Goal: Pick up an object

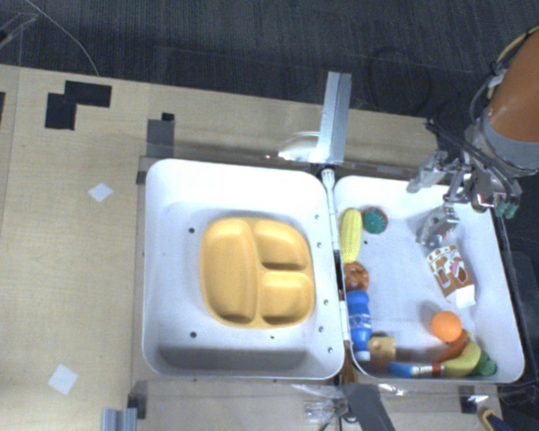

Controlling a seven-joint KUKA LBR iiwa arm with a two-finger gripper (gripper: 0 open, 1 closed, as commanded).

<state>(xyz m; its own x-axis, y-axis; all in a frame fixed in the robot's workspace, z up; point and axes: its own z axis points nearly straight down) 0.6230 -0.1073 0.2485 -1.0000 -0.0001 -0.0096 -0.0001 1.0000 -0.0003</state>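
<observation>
Tool [441,224] perhaps above snack packet [450,270]

A pale wooden bench [54,269] carries two shallow white plastic bins side by side: the left bin [164,341] and the right bin [509,342], touching along their inner edges. Small black squares [75,102] mark its far-left surface.

Two shallow white plastic bins side by side on light wooden bench [54,269]. Left bin [174,194] holds yellow plastic divided tray [255,271], approx centred, three compartments. Right bin [510,328] sits just beside it, rims touching. Grey metal upright post [335,113] at back, between bins. Black square markers [75,102] on bench top-left. Dark carpet [219,22] beyond bench.
</observation>
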